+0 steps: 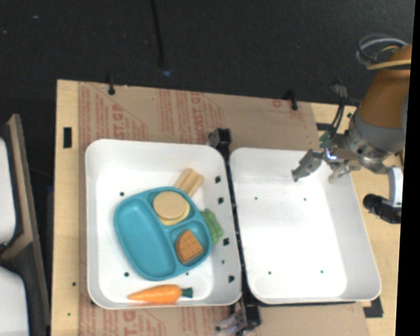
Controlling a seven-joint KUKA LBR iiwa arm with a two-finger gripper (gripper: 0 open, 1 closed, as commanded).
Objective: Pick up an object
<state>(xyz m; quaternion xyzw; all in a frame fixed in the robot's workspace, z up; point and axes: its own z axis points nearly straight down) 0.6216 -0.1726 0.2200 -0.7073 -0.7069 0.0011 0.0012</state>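
Camera view, cardboard-covered bench, dark floor, two white bins, pincer spread, grasping nothing.

left bin: holds tray, carrot in front of it, wood block behind it
tray: cookie in rear compartment, bread in right one
right bin: gripper above rear edge

Gripper above the far edge of the right bin, fingers spread apart, nothing between them. Well off to its left, in the left bin: blue tray carrying a round cracker and a brown biscuit; carrot farther left and nearer the camera.
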